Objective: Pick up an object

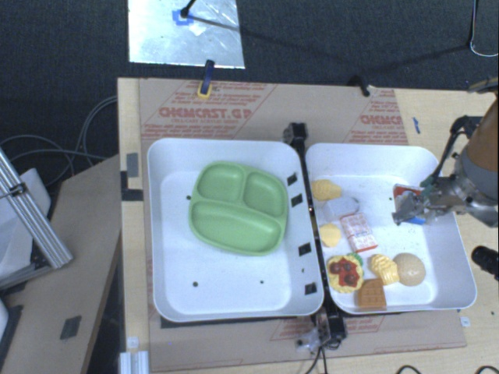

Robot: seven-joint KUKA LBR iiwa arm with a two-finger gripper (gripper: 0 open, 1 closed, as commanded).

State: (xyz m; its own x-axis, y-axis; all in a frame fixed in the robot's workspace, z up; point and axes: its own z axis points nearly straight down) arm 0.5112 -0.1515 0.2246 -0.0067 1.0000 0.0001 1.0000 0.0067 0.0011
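Observation:
My gripper (407, 206) reaches in from the right and hangs low over the right side of the right bin (374, 170). A small red piece (401, 190) and a blue piece (419, 220) show right beside it; whether either is held I cannot tell. Several toy foods lie in this bin: a yellow lump (326, 188), a clear wrapper (341, 207), a second yellow lump (330, 234), a red-and-white packet (357, 231), a round pizza-like piece (345, 271), a yellow ridged piece (382, 266), a beige ball (410, 269) and a brown waffle (372, 294).
The left bin (175, 287) holds a green divided plate (238, 207). A black divider with clips (306, 209) runs between the bins. A metal sheet (185, 22) lies beyond the bench, and cables (101, 115) trail at the left.

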